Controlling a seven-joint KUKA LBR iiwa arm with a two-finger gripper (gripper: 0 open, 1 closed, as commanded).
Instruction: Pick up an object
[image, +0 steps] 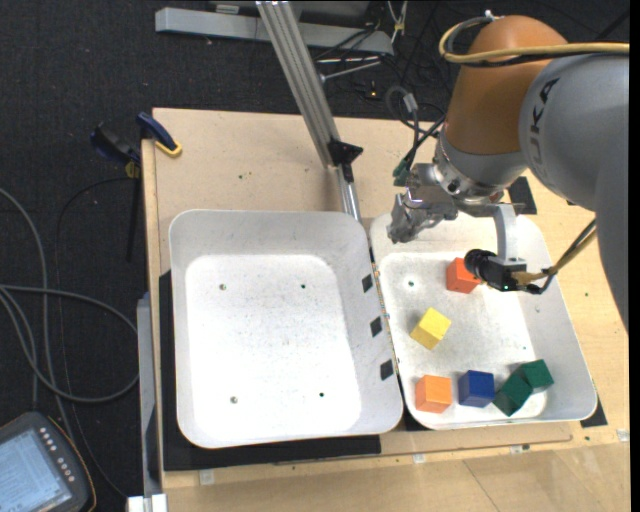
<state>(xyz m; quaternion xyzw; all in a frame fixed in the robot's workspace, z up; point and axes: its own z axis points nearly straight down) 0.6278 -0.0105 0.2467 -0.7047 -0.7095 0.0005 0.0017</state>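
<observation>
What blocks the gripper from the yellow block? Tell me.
Nothing visible does. The gripper hangs over the far left corner of the right bin, and the yellow block lies alone nearer the camera, with bare bin floor between them. The red block sits off to the right, apart from that line.

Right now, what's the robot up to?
Gripper over right bin's far corner, nothing visibly held. Yellow block nearest, loose. Nothing blocking it.

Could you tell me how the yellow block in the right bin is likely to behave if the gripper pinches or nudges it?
The yellow block looks like a stiff cube, so it should slide, not roll. It lies apart from its neighbours, leaving room. Its flat faces probably suit a pinch.
</observation>
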